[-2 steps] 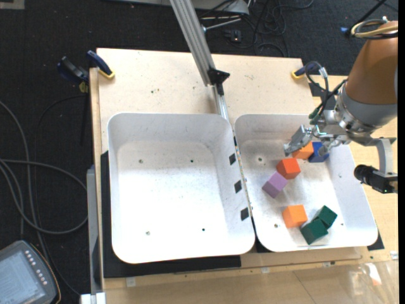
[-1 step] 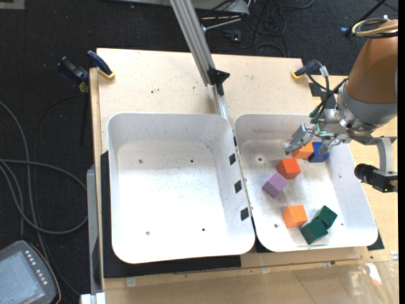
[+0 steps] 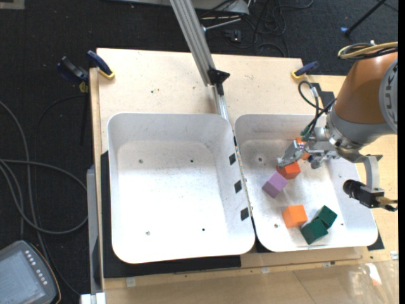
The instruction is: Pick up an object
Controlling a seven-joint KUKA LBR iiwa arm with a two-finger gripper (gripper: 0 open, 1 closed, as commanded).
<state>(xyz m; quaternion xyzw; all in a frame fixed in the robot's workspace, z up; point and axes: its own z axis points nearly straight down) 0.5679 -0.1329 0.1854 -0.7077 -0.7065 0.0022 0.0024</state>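
We see our gripper [image 3: 290, 160] in the right bin [image 3: 354, 233], jaws clamped on an orange block [image 3: 291, 168], purple block [image 3: 274, 185] just beside.

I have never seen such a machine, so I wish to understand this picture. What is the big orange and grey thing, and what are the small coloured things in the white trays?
The picture comes from one camera fixed above a bench, looking down at a slant. The orange and grey thing is a robot arm reaching in from the right. Its end effector is low in the right bin, at a small orange-red block. I cannot tell whether it grips it. Nearby lie a purple block, an orange block and two green blocks. The left bin sits beside it.
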